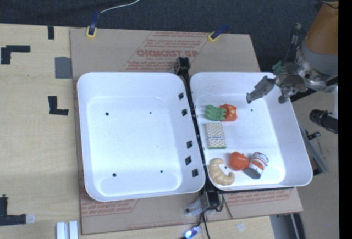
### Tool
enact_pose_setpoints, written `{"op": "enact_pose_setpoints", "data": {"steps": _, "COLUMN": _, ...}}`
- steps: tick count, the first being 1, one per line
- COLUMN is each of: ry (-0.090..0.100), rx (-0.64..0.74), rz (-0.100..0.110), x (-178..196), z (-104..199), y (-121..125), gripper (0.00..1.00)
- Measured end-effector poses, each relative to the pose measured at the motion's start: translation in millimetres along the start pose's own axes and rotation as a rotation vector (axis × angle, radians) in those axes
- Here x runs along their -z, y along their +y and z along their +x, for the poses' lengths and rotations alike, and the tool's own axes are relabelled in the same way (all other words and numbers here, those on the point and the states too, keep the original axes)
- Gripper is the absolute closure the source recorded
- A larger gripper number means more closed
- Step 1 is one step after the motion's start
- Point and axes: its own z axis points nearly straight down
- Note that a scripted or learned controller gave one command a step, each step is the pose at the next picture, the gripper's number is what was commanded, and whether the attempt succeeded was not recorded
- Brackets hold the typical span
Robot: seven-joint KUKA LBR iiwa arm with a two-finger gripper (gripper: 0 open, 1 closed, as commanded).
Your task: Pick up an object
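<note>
Claw (270, 89) open and empty, high over right bin's (286, 128) far corner, arm angled in from right.

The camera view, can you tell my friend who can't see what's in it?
A robot's claw hangs over the right bin, holding nothing, above toy food along that bin's left side and front: a green and red vegetable, a small box, a croissant, a tomato and a can. The left bin sits beside it.

Probably a lab: taped bench (33, 122), clamped board (165, 48).
</note>
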Motion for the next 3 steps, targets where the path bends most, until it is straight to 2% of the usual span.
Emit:
{"op": "enact_pose_setpoints", "data": {"steps": 1, "ry": -0.002, "rx": 0.009, "rz": -0.015, "x": 105, "z": 82, "y": 61, "gripper": 0.0}}
{"op": "enact_pose_setpoints", "data": {"steps": 2, "ry": -0.001, "rx": 0.002, "rz": -0.001, "x": 108, "z": 77, "y": 57, "gripper": 1.0}}
{"op": "enact_pose_setpoints", "data": {"steps": 3, "ry": -0.002, "rx": -0.009, "rz": -0.002, "x": 138, "z": 16, "y": -47, "gripper": 1.0}}
